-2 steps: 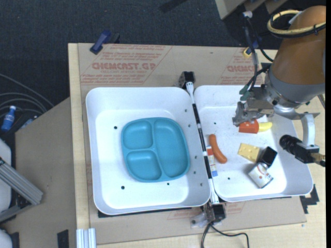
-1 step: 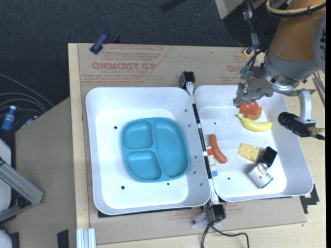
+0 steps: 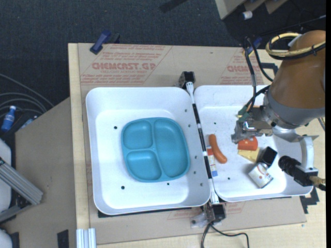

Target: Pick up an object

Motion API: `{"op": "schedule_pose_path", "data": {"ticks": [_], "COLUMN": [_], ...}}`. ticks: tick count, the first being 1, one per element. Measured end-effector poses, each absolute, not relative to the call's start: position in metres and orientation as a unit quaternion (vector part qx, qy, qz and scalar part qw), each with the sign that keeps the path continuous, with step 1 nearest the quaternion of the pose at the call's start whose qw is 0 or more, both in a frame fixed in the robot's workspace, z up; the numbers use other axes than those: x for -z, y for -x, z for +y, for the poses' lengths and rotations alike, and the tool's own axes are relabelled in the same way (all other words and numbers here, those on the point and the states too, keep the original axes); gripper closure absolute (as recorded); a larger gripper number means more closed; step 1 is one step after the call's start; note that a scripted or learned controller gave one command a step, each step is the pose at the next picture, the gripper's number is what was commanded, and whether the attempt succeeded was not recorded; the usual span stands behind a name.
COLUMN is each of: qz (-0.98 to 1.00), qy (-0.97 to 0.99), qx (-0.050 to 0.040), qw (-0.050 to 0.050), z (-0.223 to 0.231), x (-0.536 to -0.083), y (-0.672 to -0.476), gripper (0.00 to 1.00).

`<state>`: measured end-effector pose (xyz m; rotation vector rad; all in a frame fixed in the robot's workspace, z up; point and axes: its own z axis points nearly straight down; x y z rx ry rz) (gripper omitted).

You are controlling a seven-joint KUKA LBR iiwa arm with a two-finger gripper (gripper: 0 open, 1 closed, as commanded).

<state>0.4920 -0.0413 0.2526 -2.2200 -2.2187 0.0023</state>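
Note:
The right bin [image 3: 227, 102] holds an orange sausage-shaped piece [image 3: 217, 148] near its left wall, an orange and yellow block [image 3: 249, 148] in the middle, and a small white and black item [image 3: 261, 170] toward the front. My gripper [image 3: 246, 132] hangs over the right bin, directly above the back edge of the orange and yellow block, and seems to touch its top. Its fingertips are hidden by the wrist body. The grey arm with its orange band [image 3: 300, 81] reaches in from the right.
A blue divided plate [image 3: 154, 149] lies in the left bin [image 3: 103, 107]. A black bar [image 3: 199, 128] runs between the two bins. A black fitting [image 3: 295, 169] on the arm overhangs the right bin's front right corner.

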Motion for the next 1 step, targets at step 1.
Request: {"op": "schedule_pose_path", "data": {"ticks": [1], "qz": [-0.707], "qy": [0.707], "qx": [0.0001], "qw": [-0.001], "z": [-0.0674], "x": [-0.2510], "y": [-0.5290], "gripper": [1.00]}}
